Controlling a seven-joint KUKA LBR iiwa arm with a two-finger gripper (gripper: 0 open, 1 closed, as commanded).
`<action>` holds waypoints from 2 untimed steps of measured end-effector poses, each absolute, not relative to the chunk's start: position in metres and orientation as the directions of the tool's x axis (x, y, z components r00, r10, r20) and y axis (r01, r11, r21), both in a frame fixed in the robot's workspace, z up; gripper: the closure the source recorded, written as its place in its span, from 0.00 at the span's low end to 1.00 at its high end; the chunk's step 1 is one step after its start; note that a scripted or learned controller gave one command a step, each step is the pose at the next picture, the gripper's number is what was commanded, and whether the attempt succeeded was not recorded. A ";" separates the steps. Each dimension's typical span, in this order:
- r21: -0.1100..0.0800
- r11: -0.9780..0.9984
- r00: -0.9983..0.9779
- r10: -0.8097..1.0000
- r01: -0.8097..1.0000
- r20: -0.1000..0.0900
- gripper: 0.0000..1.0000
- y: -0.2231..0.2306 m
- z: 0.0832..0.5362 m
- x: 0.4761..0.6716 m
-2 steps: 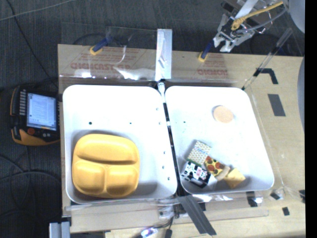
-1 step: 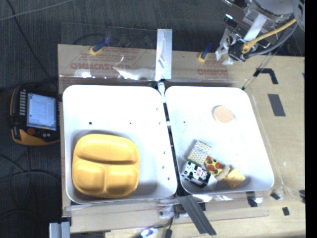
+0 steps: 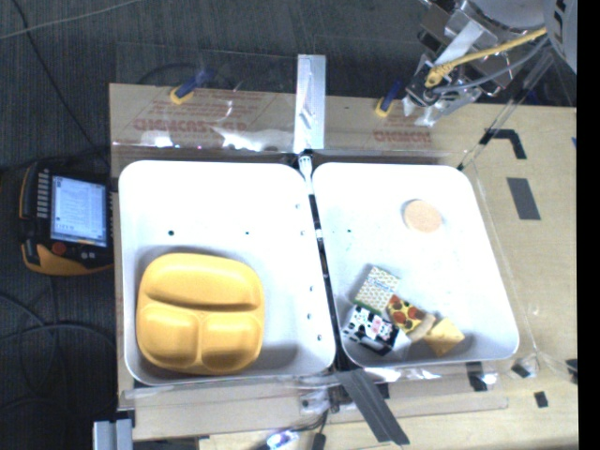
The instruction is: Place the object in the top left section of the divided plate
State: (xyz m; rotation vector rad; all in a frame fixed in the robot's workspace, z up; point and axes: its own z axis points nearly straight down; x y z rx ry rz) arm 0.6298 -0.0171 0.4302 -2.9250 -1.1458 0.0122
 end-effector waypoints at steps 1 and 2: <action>-0.001 -0.921 0.921 0.389 0.389 -0.006 1.00 -0.021 0.430 0.646; 0.001 -0.972 0.972 0.236 0.236 -0.006 1.00 -0.004 0.430 0.663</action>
